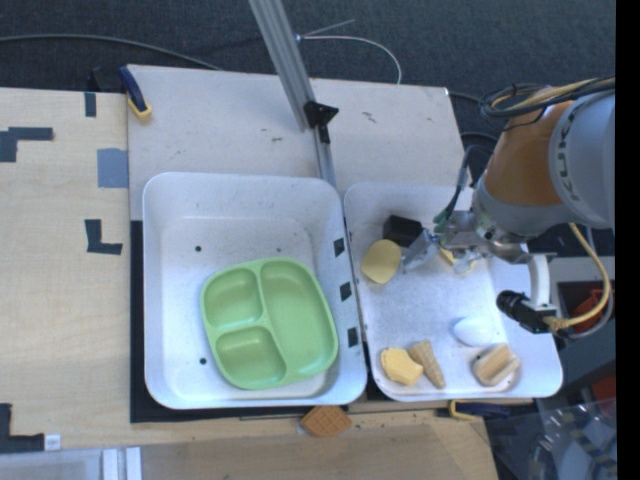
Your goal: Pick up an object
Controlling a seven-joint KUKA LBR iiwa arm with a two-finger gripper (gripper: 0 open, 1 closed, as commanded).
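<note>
While grey arm hangs low over right-hand shallow white bin (372,358), approach step judged in hand. Hand (425,251) set just beside round pale-yellow toy food piece (381,262), near bin's upper left; nothing seen clamped; finger state cannot be told. Next: hand to be centred over piece, lowered, closed.

Even, bright lighting; slight softness.

Plate (268,320) in left bin (160,268)
</note>
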